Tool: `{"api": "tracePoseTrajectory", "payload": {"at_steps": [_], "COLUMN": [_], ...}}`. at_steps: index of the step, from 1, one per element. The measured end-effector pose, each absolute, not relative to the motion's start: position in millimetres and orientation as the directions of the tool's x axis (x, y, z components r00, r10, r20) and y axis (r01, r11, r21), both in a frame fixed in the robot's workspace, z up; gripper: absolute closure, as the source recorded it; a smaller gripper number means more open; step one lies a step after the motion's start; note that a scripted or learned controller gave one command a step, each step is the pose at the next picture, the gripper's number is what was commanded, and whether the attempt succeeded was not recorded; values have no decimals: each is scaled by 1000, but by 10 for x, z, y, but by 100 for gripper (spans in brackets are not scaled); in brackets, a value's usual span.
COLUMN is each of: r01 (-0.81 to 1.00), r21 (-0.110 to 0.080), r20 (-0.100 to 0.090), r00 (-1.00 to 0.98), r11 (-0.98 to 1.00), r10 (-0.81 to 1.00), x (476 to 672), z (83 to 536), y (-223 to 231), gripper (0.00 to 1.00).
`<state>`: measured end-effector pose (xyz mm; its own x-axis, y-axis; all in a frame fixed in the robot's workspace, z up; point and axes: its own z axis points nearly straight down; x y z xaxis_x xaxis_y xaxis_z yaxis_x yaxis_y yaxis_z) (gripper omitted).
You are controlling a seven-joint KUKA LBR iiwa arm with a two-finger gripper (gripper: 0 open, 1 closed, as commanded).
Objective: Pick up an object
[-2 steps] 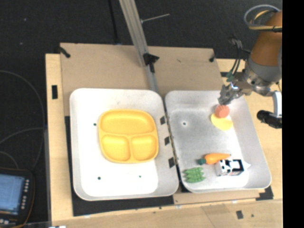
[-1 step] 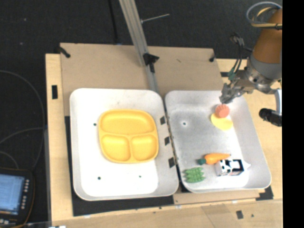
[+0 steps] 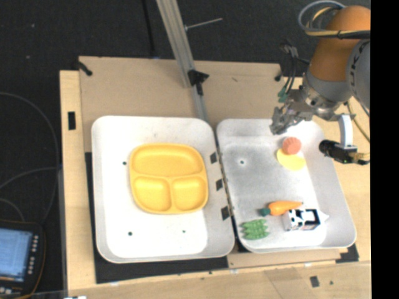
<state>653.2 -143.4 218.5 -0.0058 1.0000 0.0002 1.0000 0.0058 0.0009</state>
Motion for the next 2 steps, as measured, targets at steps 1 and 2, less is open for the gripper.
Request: {"api": "tracePoseTrajectory", "payload": {"at_steps": [1,2], "r01": [1000,1000], "r21": [3,0], "r20": [1,1], "r00": [-8,-6], "r11": [8,6], "r10": [1000,1000], "x": [6656,6679], "z": [2217,2209], "y": [-841,-404], "gripper": [100,100]}}
